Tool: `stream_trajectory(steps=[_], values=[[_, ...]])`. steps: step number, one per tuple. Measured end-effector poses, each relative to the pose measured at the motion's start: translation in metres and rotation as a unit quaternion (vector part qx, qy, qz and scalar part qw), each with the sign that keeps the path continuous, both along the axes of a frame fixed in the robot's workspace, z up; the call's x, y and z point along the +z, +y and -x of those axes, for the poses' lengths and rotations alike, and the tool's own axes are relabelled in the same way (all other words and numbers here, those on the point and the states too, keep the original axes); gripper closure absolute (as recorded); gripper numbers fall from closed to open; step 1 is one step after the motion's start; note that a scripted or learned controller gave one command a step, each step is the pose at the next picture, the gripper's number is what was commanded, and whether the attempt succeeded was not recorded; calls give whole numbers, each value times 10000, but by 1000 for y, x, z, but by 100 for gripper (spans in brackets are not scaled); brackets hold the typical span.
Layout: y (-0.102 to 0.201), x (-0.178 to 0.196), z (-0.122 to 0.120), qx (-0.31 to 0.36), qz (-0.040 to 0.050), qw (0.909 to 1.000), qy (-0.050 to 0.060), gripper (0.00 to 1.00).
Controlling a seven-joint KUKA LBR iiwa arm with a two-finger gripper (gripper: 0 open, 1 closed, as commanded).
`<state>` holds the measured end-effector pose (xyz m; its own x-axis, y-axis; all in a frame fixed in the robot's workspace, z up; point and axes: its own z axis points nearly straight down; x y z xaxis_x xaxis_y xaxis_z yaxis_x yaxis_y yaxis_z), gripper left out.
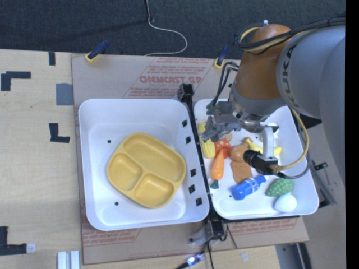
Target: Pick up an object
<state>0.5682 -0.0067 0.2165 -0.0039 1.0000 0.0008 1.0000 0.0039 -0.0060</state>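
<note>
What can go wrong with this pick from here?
1. The toys in the right bin are crowded: carrot, blue bottle and neighbours nearly touch, so the gripper may pinch two or push one aside.
2. It sits close to the divider wall; a finger might clip it when descending.

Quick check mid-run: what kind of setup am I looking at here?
Probably a lab test bench for robot picking: two white bins side by side, a yellow divided tray in the left one, toy food such as a carrot in the right, and taped cardboard underneath.
</note>
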Motion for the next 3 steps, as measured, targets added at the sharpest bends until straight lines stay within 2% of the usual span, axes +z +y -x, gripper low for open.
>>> stream_trajectory(steps=[1, 2, 3], values=[[37, 14, 25, 8, -4, 10000, -11, 100], [27, 12, 15, -6, 4, 10000, -19, 100], [33, 2, 30, -14, 8, 10000, -6, 100]])
